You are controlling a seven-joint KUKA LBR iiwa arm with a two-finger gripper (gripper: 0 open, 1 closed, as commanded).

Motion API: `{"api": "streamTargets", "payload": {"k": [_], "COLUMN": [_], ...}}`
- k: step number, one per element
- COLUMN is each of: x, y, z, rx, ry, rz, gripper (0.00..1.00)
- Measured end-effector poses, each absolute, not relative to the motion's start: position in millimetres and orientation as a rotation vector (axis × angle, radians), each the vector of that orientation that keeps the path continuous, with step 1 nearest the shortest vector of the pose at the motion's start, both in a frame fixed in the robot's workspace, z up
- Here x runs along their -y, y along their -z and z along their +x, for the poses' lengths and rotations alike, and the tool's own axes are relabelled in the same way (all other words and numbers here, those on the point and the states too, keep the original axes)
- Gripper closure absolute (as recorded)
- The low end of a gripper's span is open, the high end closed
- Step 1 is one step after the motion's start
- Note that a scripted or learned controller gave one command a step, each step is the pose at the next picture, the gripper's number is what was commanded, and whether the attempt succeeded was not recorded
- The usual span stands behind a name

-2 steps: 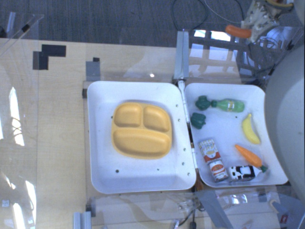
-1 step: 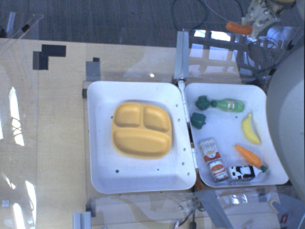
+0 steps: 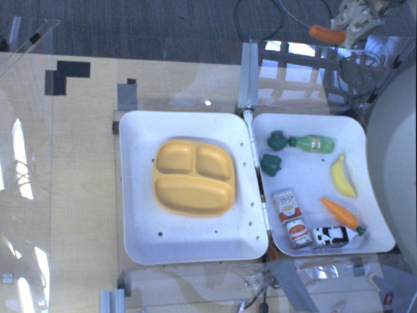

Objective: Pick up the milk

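Left bin [image 3: 130, 194]: I see a yellow three-compartment tray [image 3: 194, 177], sitting roughly centred. Right bin [image 3: 365, 139]: green bottle [image 3: 311, 144] lying on its side near the far wall, two dark green veg pieces, one [image 3: 276, 140] touching the bottle's cap end, the other [image 3: 271, 164] just below it. Banana [image 3: 343, 178] along the right side, carrot [image 3: 340, 214] below it. Box [image 3: 285, 205] and can [image 3: 298, 233] end to end near the divider.
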State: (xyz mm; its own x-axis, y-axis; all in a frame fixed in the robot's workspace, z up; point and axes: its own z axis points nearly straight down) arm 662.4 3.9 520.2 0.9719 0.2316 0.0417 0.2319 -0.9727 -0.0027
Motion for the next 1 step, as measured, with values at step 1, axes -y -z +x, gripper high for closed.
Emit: {"api": "streamTargets", "payload": {"k": [1], "x": [-6.9], "y": [-530.1], "z": [663.3], "rx": [0.380], "ry": [0.070], "rz": [-3.110], "gripper": [1.00]}}
